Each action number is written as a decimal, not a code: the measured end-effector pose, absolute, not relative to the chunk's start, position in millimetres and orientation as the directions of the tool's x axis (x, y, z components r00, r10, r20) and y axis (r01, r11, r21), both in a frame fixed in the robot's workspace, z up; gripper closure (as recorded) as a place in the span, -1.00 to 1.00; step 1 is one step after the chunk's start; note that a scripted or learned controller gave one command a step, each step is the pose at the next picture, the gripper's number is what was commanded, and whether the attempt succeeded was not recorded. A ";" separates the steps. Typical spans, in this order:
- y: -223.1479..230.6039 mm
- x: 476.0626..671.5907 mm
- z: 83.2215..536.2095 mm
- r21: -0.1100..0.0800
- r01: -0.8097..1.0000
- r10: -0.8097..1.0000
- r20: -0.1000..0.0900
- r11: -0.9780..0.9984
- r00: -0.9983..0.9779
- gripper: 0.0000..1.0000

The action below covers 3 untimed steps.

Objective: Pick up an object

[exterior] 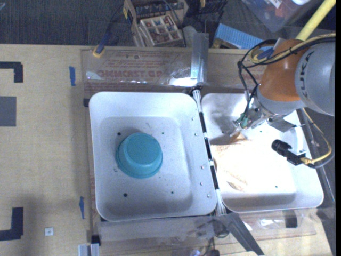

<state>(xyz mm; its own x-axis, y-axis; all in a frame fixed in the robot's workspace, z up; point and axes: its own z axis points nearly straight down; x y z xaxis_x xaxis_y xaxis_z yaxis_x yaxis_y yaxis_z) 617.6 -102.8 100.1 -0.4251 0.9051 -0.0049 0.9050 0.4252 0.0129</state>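
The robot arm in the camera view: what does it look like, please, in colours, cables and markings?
The grey KUKA arm has rounded metal-grey segments with an orange band above the wrist. Dark letters are printed on the grey shell. Thin black and yellow cables loop around the orange part. The small gripper looks grey with a greenish spot.

1. A rounded grey metal arm housing [322, 76] bears dark letters along its left edge, partly cut off.
2. A glossy orange band [281, 73] wraps the arm's rounded wrist section.
3. Thin black cables [250, 71] loop beside the orange band, with yellow and blue wiring [265, 51] near its top.
4. A grey wrist flange [277, 108] sits below the band.
5. A small gripper [244, 122] shows a greenish spot at its tip.
6. A black cylindrical fitting [285, 150] has a yellow-tipped lead.
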 end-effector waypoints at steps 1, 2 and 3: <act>-44.7 635.5 185.5 0.004 0.984 0.984 -0.002 0.177 -0.177 1.00; -31.6 624.4 184.9 -0.002 0.998 0.998 0.000 0.067 -0.067 1.00; -44.3 580.7 184.7 -0.002 1.000 1.000 0.000 0.012 -0.012 1.00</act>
<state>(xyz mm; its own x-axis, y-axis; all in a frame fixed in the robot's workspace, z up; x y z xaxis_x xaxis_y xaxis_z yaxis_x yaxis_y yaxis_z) 580.7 -44.3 184.7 -0.0119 0.9999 0.0001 0.9999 0.0119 -0.0023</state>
